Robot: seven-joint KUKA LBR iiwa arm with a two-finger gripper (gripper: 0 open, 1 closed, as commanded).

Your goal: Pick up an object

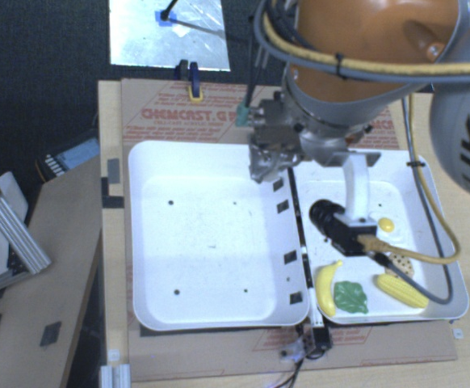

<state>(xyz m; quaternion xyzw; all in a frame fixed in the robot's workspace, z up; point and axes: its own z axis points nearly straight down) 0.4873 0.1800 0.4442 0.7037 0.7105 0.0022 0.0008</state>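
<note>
The grey metal gripper [267, 166] hangs over the far end of the divider between two smooth white bins; whether it is spread or pressed together cannot be told. Toward the near end of the right bin [404, 199] lie a curved yellow banana [325, 288], a flat green piece [350, 297] just beside it, a ribbed corn cob [400, 290] and a glossy fried egg [385, 225].

place: robotics lab | cues: KUKA arm [380, 23], white bins [211, 241] (aluminium framing [9, 225])

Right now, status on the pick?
Hand at the divider, far end. Banana, green piece, corn in right bin, near edge, apart from hand. Arm hangs over that bin.
</note>
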